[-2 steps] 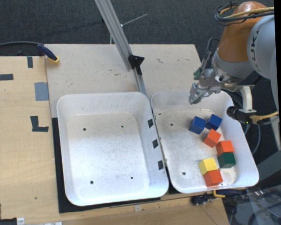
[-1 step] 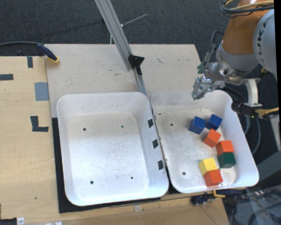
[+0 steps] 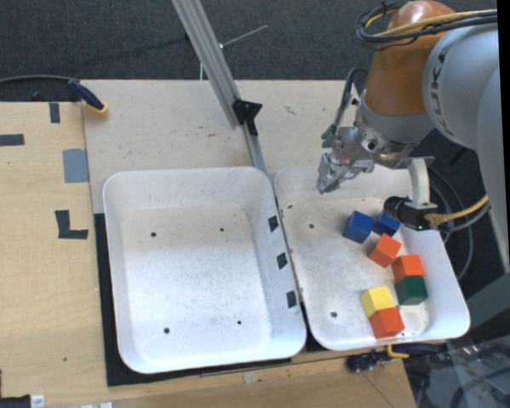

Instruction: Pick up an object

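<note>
The grey KUKA arm with the orange band (image 3: 417, 37) enters from the upper right of the frame and carries the two-finger gripper (image 3: 331, 182) above the upper left corner of the right-hand shallow white plastic bin (image 3: 305, 264); the state of the jaws cannot be told from this view, and nothing is seen in the tool. The left-hand shallow white plastic bin (image 3: 190, 262) occupies the centre of the frame. The candidate objects lie in the right half of the right-hand bin, right of and below the gripper. Nearest the tool is the larger blue cube (image 3: 357, 227), with a smaller blue block (image 3: 387, 225) just beside it on the right. Below these sit an orange cube (image 3: 384, 249), an orange-red cube (image 3: 408, 267), a dark green cube (image 3: 411, 290), a yellow cube (image 3: 378, 301) and a red-orange cube (image 3: 386, 322), clustered closely, several apparently touching. Judged by appearance, these are small rigid blocks, light, not fragile, with flat smooth faces that may slip under an off-centre pinch. Grasp across two opposite parallel faces, at mid-height. The larger blue cube stands clearest of its neighbours on its left side and is rotated relative to the bin walls; as a cube it has no evident long axis, so align the jaws to its faces.
</note>
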`<state>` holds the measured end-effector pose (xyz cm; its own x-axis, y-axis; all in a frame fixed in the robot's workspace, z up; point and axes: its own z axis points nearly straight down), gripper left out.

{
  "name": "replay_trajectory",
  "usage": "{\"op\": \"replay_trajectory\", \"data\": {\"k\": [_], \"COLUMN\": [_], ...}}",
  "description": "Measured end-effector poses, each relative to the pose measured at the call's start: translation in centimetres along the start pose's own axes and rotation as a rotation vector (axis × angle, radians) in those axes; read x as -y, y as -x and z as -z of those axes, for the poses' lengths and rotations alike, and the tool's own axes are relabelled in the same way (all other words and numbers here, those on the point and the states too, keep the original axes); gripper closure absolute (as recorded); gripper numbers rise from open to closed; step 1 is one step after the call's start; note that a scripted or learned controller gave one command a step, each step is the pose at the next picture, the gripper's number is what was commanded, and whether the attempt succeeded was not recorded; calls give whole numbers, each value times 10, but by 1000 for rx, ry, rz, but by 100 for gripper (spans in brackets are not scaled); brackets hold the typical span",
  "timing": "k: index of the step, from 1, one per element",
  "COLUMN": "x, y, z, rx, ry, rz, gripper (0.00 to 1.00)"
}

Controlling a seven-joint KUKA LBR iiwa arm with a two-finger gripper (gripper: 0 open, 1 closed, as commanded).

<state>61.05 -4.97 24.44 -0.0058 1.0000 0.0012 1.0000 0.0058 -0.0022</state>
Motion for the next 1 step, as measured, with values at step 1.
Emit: {"op": "replay_trajectory", "data": {"k": [1], "x": [15], "y": [-51], "z": [7], "rx": [-1], "ry": [0], "rz": [1], "gripper": [100]}}
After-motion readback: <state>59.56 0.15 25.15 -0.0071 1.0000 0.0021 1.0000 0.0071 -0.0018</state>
